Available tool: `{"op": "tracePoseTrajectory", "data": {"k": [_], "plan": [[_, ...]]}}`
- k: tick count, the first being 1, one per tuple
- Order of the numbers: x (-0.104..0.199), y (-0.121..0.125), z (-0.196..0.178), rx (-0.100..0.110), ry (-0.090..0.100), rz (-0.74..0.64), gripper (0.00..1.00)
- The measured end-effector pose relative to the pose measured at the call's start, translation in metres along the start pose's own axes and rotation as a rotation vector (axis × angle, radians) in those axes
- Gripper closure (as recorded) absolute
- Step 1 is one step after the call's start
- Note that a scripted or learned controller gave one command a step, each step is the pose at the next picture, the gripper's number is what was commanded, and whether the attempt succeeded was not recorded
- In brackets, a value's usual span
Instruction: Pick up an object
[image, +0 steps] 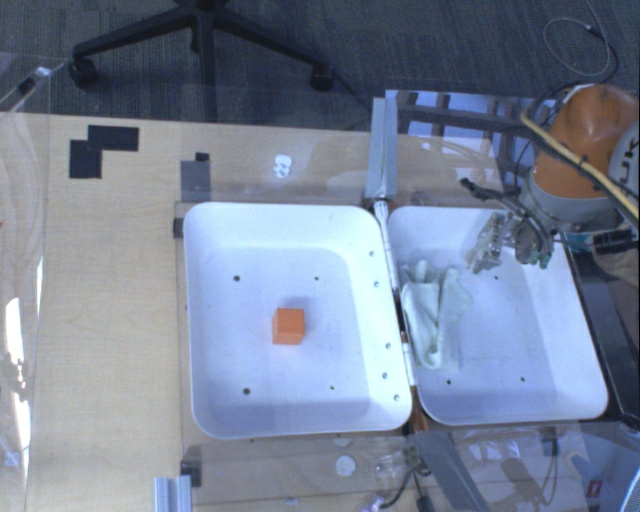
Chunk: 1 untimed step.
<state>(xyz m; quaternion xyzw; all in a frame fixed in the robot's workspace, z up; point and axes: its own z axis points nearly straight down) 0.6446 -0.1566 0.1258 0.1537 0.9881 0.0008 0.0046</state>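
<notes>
Hovering over the far part of the right bin (590, 400), the jaws (490, 250) of the grey arm (575, 150) carried nothing that could be made out, and whether they stood apart or together could not be told from the slanted overhead view. A crumpled pale cloth (435, 315) lay just below and to the left of the jaws, against the wall the two bins share, near them but apparently not touching. Well off to the left of the jaws, across that wall, an orange block (289, 326) sat alone near the middle of the left bin (200, 300). Judged from how things lay, the pick had not yet been made: both the cloth and the block rested on the bin floors, and the descent, the grip and the lift all appeared to remain.
</notes>
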Motion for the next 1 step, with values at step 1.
{"op": "tracePoseTrajectory", "data": {"k": [1], "plan": [[0.0305, -0.0223, 0.0082, 0.0, -0.001, -0.157, 1.0]]}}
